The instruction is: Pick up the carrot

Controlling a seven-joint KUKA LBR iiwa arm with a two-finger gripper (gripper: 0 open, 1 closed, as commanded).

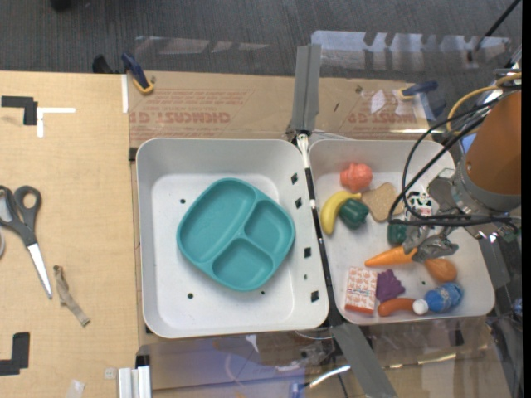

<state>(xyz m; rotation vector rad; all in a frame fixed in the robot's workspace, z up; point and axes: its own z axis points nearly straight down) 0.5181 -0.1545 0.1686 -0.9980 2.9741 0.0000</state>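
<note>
Carrot (390, 257) lies in right bin (485, 293), crowded by toy food. Gripper (430, 244) sits at its thick end; jaw state unclear. Risk: fingers snag the neighbouring orange piece (440, 269) or the carrot slips.

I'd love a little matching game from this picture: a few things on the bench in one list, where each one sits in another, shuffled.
Things:
1. teal divided plate
2. carrot
3. scissors
4. banana

Places:
A. on the wooden bench, left of both bins
B. in the left bin
C. in the right bin, just below the claw
D. in the right bin, near its left wall, beside a green toy

Pairs: 1-B, 2-C, 3-A, 4-D
</note>
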